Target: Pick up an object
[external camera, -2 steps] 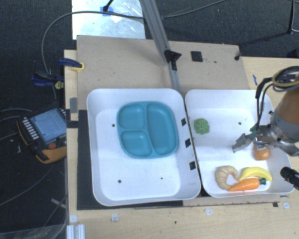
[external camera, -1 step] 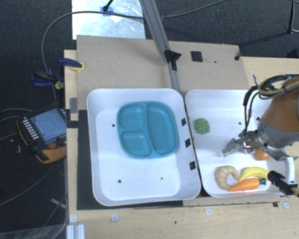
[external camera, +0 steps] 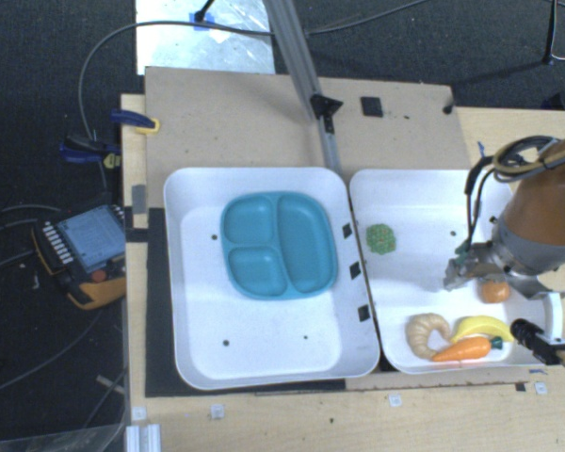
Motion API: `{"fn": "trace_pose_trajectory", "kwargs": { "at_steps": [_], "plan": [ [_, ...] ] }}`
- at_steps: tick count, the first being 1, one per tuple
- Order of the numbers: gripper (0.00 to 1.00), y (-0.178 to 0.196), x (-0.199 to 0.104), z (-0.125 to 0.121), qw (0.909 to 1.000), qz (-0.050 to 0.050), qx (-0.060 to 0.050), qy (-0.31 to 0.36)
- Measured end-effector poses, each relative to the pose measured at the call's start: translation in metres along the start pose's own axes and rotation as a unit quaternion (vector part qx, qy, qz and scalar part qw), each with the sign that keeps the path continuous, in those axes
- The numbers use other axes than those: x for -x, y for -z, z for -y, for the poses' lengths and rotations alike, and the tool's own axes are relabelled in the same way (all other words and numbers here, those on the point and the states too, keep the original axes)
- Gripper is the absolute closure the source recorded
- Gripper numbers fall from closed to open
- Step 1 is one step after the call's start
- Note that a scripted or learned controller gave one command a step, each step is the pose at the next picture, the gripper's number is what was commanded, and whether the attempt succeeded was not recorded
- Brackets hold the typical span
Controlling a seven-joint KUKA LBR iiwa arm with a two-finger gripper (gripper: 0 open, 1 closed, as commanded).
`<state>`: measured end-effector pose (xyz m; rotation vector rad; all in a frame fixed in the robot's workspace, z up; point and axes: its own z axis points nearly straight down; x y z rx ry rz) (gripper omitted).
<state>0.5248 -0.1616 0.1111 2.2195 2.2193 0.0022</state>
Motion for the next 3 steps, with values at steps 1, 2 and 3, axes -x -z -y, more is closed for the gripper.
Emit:
{"fn": "trace_pose_trajectory", "kwargs": {
  "at_steps": [1,2,3],
  "plan": [
    [1.0,0.05,0.011,-0.002,1.0,0.001,0.001,0.0],
    [1.0,0.104,0.011,-0.004,1.0,0.0,0.001,0.002],
    [1.0,0.098,-0.046,0.0,1.0,-0.001,-0.001,0.005]
  ]
}}
